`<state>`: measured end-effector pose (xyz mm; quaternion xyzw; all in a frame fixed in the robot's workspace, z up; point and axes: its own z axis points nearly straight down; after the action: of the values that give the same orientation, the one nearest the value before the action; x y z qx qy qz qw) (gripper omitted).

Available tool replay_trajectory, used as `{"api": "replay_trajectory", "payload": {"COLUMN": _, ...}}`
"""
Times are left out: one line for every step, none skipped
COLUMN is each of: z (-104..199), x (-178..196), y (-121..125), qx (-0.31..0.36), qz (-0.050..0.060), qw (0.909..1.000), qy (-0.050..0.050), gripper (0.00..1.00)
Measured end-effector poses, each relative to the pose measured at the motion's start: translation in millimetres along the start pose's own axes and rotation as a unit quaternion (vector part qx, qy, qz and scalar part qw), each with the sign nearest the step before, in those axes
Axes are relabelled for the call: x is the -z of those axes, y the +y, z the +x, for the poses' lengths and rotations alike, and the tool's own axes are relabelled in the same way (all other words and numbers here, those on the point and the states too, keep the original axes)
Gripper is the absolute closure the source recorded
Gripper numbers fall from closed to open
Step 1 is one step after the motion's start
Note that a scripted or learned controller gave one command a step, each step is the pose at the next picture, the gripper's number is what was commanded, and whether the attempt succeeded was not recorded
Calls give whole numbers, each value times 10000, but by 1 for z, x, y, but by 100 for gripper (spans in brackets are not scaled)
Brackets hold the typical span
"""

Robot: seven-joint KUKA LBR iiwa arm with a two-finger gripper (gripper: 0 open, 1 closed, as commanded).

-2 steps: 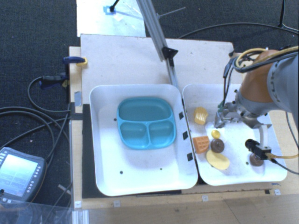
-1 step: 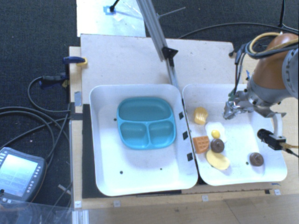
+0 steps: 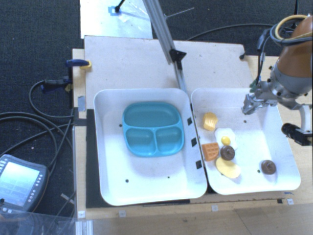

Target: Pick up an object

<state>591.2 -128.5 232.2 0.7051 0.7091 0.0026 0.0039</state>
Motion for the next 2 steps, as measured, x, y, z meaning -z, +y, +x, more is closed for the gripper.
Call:
{"api": "replay_trajectory", "payload": {"z": 0, "x": 3, "y": 1, "qx": 2, "qz": 31, "qw": 10000, "qy": 6, "gripper": 100}}
{"api": "replay_trajectory", "payload": {"z": 54, "x": 11, "y": 20, "qx": 29, "qz": 23, "qw": 10000, "qy": 19, "gripper": 100}}
